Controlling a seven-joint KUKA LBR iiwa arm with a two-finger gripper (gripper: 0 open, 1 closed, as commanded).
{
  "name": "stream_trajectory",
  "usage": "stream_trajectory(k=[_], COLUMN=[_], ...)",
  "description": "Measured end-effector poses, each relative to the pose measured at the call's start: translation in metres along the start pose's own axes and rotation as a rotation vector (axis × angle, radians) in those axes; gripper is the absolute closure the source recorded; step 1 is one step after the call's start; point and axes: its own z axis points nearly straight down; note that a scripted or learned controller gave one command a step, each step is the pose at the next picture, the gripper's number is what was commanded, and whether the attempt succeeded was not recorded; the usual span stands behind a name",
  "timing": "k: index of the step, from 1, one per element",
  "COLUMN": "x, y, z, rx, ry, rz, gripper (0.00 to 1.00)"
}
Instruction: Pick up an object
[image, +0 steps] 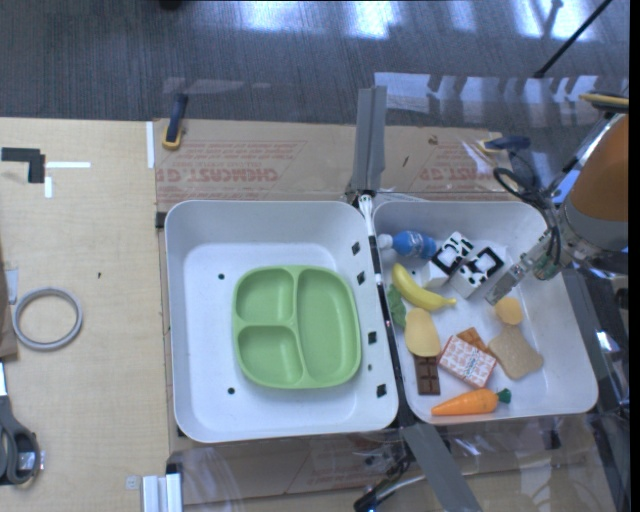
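Observation:
The right bin (560, 400) holds several toy foods: a banana (418, 290), a blue item (409, 243), a black-and-white patterned block (466, 258), a pale yellow chip (422, 332), a chocolate bar (427, 375), a pink cracker box (467, 361), a carrot (467, 402), a bread slice (515, 353) and a small yellow-orange piece (510, 311). My gripper (502, 285) reaches in from the right and hangs low over the bin's middle, just right of the patterned block and just above the yellow-orange piece. I see nothing lifted.
The left bin (190, 330) holds a green divided plate (297, 327). A grey divider post (369, 140) stands behind the seam between the bins. A grey ring (44, 318) lies on the wooden bench at left. The arm's orange band (606, 180) is over the right bin's far right corner.

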Motion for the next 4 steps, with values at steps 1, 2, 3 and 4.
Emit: stream_trajectory(k=[1, 2, 3, 4], x=[-0.008, 0.020, 0.019, 0.053], y=[0.014, -0.023, -0.024, 0.054], z=[0.010, 0.019, 0.010, -0.091], rx=[0.016, -0.002, 0.000, 0.000], ry=[0.008, 0.002, 0.000, 0.000], rz=[0.479, 0.323, 0.322, 0.468], gripper=[0.00, 0.00, 1.00, 1.00])
